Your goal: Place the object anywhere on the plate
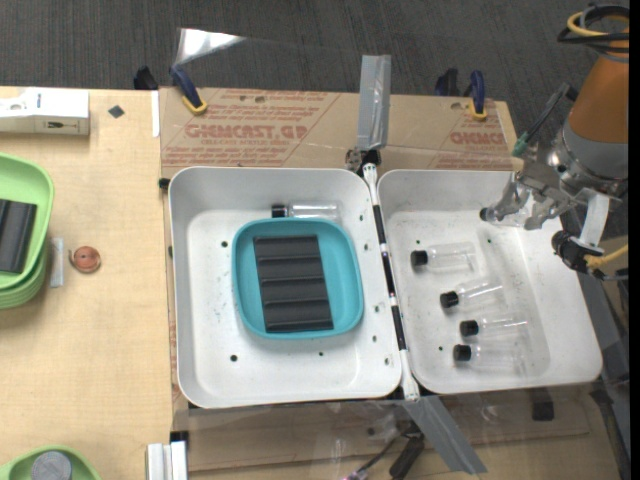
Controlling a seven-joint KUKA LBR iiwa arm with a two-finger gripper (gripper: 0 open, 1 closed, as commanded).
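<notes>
White plastic bins sit side by side on the worktop [100,368]. Left bin [200,298] holds a teal plate [345,268] carrying a black ribbed insert [292,281]. One clear vial with a black cap [303,210] lies just behind the plate, near the bin's back wall and off the plate.

Right bin [560,338] holds four clear vials with black caps, all lying on their sides and well apart from the plate: one [443,258] toward the back, a second [470,295] below it, a third [492,325] below that, a fourth [480,351] nearest the front edge.

Arm [600,108], grey with orange band, reaches in at the right. Pincer [520,206] hangs over the back right part of the right bin, near the rim. Nothing seen between its tips; how wide it stands, cannot tell from this angle.

Cardboard sheet [250,128] lies behind both bins, clamped at the corners. Green tray [25,238] at the worktop's left edge, small round orange piece [86,259] beside it.
</notes>
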